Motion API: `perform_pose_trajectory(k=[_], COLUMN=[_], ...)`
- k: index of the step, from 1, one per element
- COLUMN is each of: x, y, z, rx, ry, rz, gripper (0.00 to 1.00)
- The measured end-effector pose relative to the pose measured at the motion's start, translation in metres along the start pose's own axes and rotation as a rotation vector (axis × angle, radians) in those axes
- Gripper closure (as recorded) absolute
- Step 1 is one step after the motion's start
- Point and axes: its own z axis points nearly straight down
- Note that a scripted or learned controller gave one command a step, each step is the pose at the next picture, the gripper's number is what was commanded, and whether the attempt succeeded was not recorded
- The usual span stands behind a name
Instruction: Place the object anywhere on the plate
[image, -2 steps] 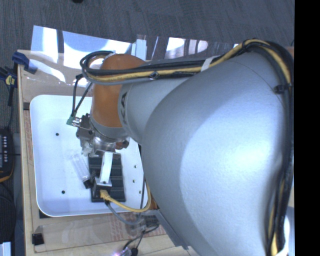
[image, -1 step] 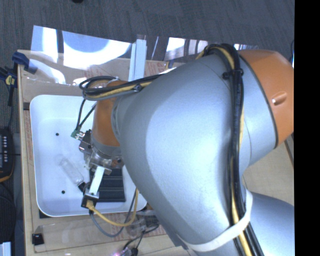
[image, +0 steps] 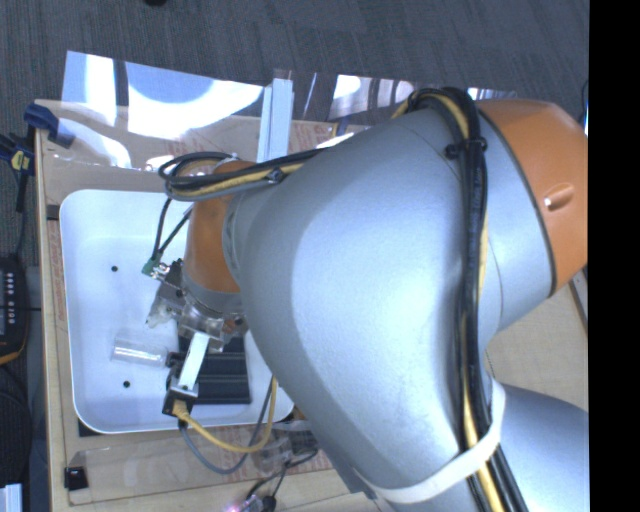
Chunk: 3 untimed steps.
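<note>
Looming over the bench from the right as one grey arm (image: 400, 300), taking up the middle and right of the view. Showing two orange sections: a broad one near the top right corner and one orange band (image: 208, 250) above the wrist. Carrying one yellow cable (image: 470, 230) and one black cable (image: 478, 330) side by side down the arm's curved casing, with more dark cable looping above the wrist.

Lying under the arm at the left as one white bin (image: 90, 240), its right part being covered by the arm. Showing two small dark dots on the bin's bare floor.

Hanging low over the bin's near half as one gripper (image: 185, 325), nose down and tilted. Giving away nothing about whether it is spread or pressed together: cannot tell from this angle. Bearing one narrow white strip (image: 190, 365), any print on it being too small to read. Sitting against one black ribbed block (image: 224, 376), possibly part of the tool, possibly not.

Resting on the bin floor just left of the gripper as one small clear object (image: 138, 352), pale, glassy and lying flat, apparently not in the gripper's grasp.

Peeking in at the top left as one blue clamp (image: 42, 120).
</note>
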Motion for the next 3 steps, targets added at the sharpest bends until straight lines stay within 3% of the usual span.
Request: perform_pose_trajectory(k=[3], x=[0.0], y=[0.0], z=[0.0], rx=[0.0], ry=[0.0], rz=[0.0], gripper=[0.0])
